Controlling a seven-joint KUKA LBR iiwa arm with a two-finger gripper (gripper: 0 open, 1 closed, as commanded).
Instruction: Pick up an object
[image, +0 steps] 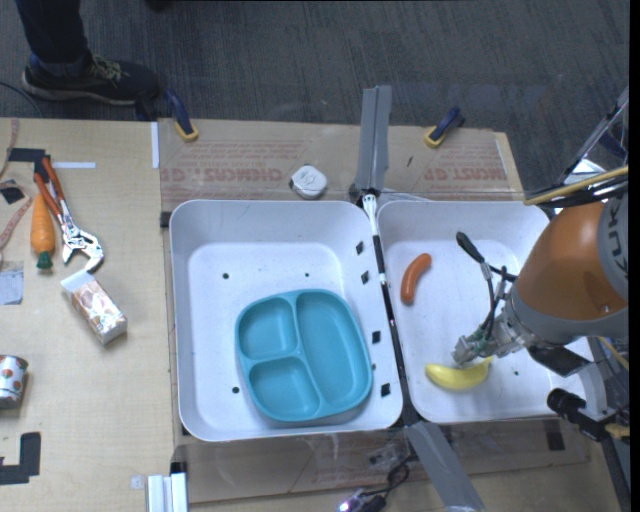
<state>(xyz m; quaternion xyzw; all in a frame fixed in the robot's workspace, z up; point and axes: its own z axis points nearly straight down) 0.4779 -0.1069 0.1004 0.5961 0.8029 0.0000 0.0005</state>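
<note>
Gripper (473, 349) sat low in right bin (440, 225), touching banana (457, 376) (likely pick target); finger state unclear. Sausage (415, 277) apart; blue tray (299, 354) in left bin (200, 300).

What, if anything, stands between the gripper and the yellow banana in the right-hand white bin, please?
Nothing visible does. The gripper sits right at the upper edge of the yellow banana in the right-hand white bin; the orange sausage lies apart, farther back.
</note>
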